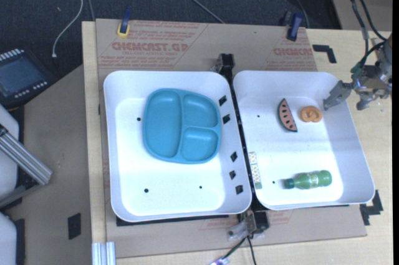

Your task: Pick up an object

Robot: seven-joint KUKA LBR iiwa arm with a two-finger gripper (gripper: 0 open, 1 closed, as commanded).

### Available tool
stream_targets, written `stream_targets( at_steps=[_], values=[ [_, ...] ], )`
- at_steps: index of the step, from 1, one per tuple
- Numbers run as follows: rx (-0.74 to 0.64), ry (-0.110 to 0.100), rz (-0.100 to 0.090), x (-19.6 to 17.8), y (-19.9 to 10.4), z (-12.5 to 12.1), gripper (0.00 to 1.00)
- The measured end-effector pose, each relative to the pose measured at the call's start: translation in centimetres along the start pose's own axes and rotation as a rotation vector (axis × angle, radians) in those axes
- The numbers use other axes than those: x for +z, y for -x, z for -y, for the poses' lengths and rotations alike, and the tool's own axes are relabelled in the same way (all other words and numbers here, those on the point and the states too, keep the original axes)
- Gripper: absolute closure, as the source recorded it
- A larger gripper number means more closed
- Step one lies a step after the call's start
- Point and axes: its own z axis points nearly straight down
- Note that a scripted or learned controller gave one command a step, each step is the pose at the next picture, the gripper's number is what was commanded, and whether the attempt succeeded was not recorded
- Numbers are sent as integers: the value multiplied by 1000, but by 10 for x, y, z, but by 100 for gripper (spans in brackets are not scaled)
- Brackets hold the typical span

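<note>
Jaws (pixel 343 95) stand spread, holding nothing, over the right bin's (pixel 355 151) far rim. Orange piece (pixel 310 113) lies just inboard. Risk: descending here, one finger strikes the rim.

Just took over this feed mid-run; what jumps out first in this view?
The big blue divided plate in the left bin grabs the eye first. In the right bin lie three small things: a watermelon slice and an orange donut-like piece near the far side, and a green bottle lying on its side near the front. The end effector hangs over the right bin's far right corner, with nothing seen between its fingers.
</note>
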Motion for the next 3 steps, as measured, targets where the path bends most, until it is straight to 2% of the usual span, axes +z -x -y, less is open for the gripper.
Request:
stream_targets(
  at_steps=[1, 3],
  values=[
    [-4, 14, 4, -8, -1, -3, 0],
    [-5, 10, 2, 77, -6, -9, 0]
  ],
)
